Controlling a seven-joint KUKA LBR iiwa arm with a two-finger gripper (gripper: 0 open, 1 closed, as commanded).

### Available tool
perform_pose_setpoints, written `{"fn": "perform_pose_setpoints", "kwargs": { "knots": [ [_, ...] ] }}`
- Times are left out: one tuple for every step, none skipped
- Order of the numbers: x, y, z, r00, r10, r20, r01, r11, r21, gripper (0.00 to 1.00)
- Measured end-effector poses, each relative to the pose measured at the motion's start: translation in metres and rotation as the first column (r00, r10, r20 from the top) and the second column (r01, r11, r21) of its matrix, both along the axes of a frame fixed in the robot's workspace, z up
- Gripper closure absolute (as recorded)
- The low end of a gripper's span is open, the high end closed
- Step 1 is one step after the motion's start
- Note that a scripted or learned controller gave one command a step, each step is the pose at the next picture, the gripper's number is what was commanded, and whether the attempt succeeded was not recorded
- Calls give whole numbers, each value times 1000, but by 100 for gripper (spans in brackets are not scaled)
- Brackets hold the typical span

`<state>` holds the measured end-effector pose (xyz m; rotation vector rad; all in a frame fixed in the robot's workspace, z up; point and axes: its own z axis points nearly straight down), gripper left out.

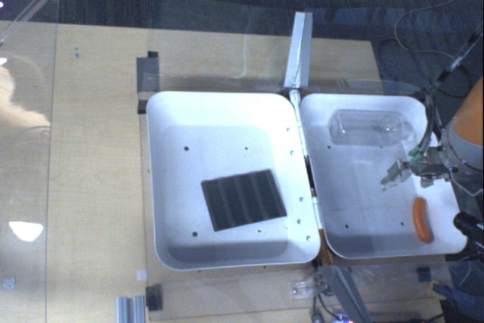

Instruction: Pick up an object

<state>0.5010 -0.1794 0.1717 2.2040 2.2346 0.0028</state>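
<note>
**Claw low over right bin, nothing gripped**

Claw (398, 172) reaches in from the right edge on the grey arm w/ orange band (470, 121), sitting low over the right-hand shallow white bin (363, 242), approx. mid-bin toward its right side. Its thin fingers (392, 176) point left; the pic is too small and blurred to tell how wide they stand. No obj. seen between them.

Objs in the right bin: a clear plastic bottle (367, 127) lying on its side near the far wall, above-left of the claw and apart from it; a small orange sausage-shaped item (422, 220) lying near the bin's right-front corner, below-right of the claw, not touching it.

Left-hand shallow white bin (170, 185) holds a dark ribbed rectangular pad (243, 199), flat, slightly skewed, toward the front. Both bins sit side by side on the pale wooden desk (83, 163).
</note>
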Motion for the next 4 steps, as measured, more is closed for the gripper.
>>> {"fn": "perform_pose_setpoints", "kwargs": {
  "knots": [
    [-9, -26, -4, 991, -131, 3, 131, 991, 0, 0],
    [-11, -19, -76, 997, -77, 4, 77, 997, 0, 0],
    [59, -15, -83, 981, -192, 9, 192, 981, 6, 0],
    [117, -12, -85, 988, -152, -15, 152, 988, 1, 0]
  ]
}}
